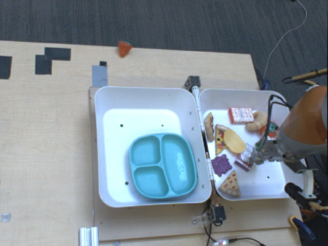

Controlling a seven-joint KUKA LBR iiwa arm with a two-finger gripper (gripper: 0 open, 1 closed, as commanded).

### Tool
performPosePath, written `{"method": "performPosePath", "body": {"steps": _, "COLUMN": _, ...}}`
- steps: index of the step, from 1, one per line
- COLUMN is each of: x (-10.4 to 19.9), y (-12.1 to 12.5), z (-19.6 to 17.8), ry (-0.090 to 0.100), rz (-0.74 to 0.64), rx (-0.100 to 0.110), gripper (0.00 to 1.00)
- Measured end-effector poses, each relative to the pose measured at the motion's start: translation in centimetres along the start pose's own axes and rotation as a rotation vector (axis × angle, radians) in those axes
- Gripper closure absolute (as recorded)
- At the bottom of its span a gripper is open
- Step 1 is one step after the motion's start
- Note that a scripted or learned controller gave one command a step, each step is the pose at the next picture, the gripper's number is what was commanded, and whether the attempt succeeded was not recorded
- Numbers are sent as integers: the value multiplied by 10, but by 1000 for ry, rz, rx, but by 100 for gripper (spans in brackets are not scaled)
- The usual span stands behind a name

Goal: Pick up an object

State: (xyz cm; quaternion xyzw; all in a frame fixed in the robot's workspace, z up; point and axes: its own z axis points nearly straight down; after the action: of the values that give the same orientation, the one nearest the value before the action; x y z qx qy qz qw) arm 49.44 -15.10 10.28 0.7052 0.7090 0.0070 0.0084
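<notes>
The right bin [266, 186] holds several toy foods. Among them are a red and white packet [241, 115], a tan curved pastry [258, 121], a yellow oval piece [235, 142], a pizza slice [220, 136], a purple grape cluster [221, 164] and a tan wedge [230, 184]. My gripper [253, 156] is low in the middle of this bin, under the arm's orange band [307, 118]. Its tip is right against a small dark red and white item [243, 164]. Whether that item is gripped is not visible.
The left bin [115, 111] contains a blue three-compartment plate [163, 165]. A brown bun-like piece [209, 125] lies along the divider between the bins. An orange object [124, 48] sits on the bench's far edge. Cables and a clamp [212, 215] lie below the bins.
</notes>
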Motion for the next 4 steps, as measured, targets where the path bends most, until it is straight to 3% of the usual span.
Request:
{"method": "performPosePath", "body": {"steps": 1, "x": 0, "y": 0, "z": 0, "ry": 0, "rz": 0, "rx": 0, "gripper": 0}}
{"method": "performPosePath", "body": {"steps": 2, "x": 66, "y": -4, "z": 14, "ry": -4, "rz": 4, "rx": 6, "gripper": 0}}
{"method": "performPosePath", "body": {"steps": 3, "x": 66, "y": -1, "z": 3, "ry": -4, "rz": 2, "rx": 1, "gripper": 100}}
{"method": "performPosePath", "body": {"steps": 4, "x": 137, "y": 76, "z": -81, "ry": 4, "rz": 0, "rx": 18, "gripper": 100}}
